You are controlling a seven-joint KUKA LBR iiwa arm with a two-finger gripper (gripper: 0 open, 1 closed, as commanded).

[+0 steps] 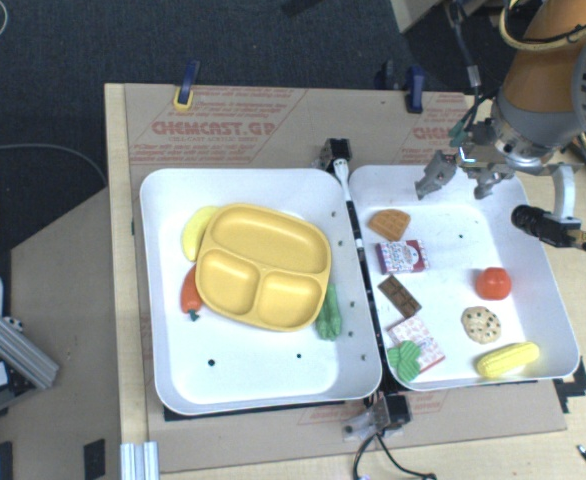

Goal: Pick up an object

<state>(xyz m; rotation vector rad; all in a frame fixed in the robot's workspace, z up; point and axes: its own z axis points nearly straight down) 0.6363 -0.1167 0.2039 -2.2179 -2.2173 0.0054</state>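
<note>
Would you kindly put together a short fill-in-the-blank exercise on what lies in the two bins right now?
1. The yellow divided tray lies in the ____ bin of the camera view.
2. The red tomato sits directly above the ____.
3. The gripper hangs over the right bin with its fingers ____.
4. The corn cob is coloured ____.

Missing words: left; cookie; open; yellow

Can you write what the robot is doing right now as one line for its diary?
phase: hovering | gripper: open, holding nothing, above right bin far edge | nearest: bread | tomato, cookie, corn untouched
</note>
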